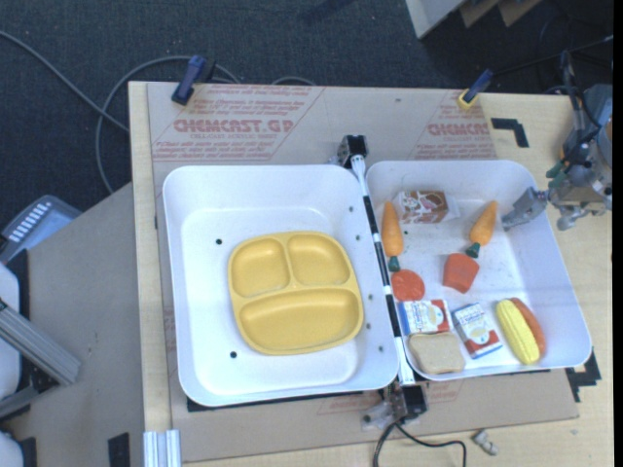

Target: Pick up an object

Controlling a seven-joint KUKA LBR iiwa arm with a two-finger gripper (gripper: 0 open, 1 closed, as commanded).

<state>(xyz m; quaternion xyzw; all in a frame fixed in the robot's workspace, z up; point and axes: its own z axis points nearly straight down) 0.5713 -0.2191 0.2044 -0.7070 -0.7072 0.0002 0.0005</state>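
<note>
The right bin [555,261] holds several toy foods. Among them are an orange carrot [390,230] by the left wall, a second carrot [484,224], a red chunk [460,271] and a red slice [408,284]. There are also a brown and white packet [425,205], two small cartons [424,315] [477,327], a bread slice [437,354] and a yellow corn cob in a bun [521,329]. My gripper [547,210] hangs over the bin's upper right rim, right of the second carrot and apart from it. Nothing shows in its grasp.
The left bin [195,261] bears a yellow three-compartment plate [294,290]. A black divider clip [352,148] sits at the top between the bins. Blue [190,78] and yellow [475,88] clamps hold the cardboard's far edge. Cables lie at the bench's front.
</note>
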